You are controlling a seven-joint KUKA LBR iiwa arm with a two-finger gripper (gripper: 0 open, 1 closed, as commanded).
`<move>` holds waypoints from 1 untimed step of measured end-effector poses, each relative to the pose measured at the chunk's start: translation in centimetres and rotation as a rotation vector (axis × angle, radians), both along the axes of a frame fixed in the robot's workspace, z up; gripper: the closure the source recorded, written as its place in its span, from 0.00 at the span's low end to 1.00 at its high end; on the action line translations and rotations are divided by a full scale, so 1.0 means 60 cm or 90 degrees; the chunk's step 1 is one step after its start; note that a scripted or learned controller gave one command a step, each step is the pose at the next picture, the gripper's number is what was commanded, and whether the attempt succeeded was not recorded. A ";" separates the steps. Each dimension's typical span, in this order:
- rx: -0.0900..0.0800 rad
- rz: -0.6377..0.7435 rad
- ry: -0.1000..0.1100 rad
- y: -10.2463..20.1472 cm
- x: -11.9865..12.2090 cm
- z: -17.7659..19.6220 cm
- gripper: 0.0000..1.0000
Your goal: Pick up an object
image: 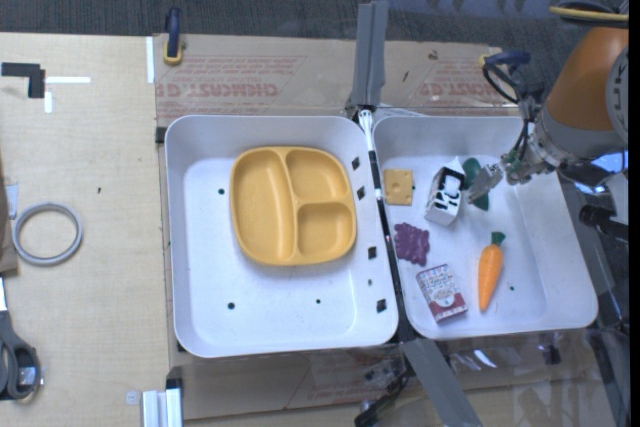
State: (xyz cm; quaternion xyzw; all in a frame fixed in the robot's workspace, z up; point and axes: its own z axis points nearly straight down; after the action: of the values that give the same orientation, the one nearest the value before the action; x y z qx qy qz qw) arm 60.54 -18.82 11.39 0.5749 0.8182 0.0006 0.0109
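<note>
Hovering end effector [484,183], touching green object [478,191]

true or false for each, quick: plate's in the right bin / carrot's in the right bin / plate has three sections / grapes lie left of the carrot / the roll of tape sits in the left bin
1. The plate is in the right bin. False: it lies in the left bin.
2. The carrot is in the right bin. True.
3. The plate has three sections. True.
4. The grapes lie left of the carrot. True.
5. The roll of tape sits in the left bin. False: it lies on the bench, left of both bins.
</note>
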 end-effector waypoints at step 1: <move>0.003 0.034 0.005 -0.009 0.006 -0.022 0.00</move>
State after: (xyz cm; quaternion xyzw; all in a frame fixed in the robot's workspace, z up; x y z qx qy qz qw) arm 60.93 -19.36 10.05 0.5528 0.8333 0.0011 0.0063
